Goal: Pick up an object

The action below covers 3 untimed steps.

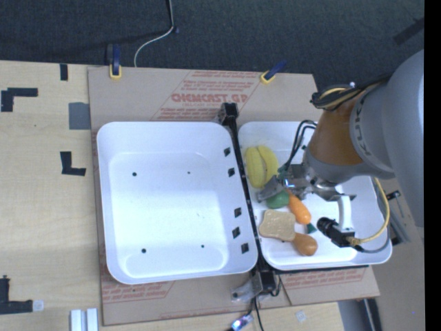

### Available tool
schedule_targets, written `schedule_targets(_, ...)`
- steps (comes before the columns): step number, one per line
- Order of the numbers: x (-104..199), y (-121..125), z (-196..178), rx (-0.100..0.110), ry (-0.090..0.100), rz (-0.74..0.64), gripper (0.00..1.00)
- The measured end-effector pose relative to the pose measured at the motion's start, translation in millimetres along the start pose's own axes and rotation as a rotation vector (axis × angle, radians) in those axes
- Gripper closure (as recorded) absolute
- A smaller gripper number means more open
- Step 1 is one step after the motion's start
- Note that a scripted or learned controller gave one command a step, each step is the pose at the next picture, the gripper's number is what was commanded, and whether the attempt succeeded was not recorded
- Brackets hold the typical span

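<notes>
In the right bin lie a yellow banana bunch, a green object, an orange carrot, a tan slice of bread and a brown-orange rounded piece. My gripper is low in this bin, at the lower right edge of the bananas and just above the green object. The orange wrist band and the grey arm cover the bin's right rear part. Nothing is visibly held.
The left bin sits beside the right one, with a black divider rail between them. Both rest on a cardboard sheet held by clamps. A black fitting with a yellow cable hangs over the right bin's front.
</notes>
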<state>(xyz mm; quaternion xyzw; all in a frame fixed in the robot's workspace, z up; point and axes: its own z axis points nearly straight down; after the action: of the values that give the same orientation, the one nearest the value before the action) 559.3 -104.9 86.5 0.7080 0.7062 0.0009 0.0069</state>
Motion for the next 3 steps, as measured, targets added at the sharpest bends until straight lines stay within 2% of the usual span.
schedule_targets(1, 2.5, -0.6, -9.1, 0.005, 0.006, -0.002, 1.00)
schedule_targets(2, 88.8, 73.2, -102.0, 0.002, 0.010, -0.013, 1.00)
schedule_targets(3, 91.1, 0.9, -96.6, 0.020, 0.009, -0.002, 1.00)
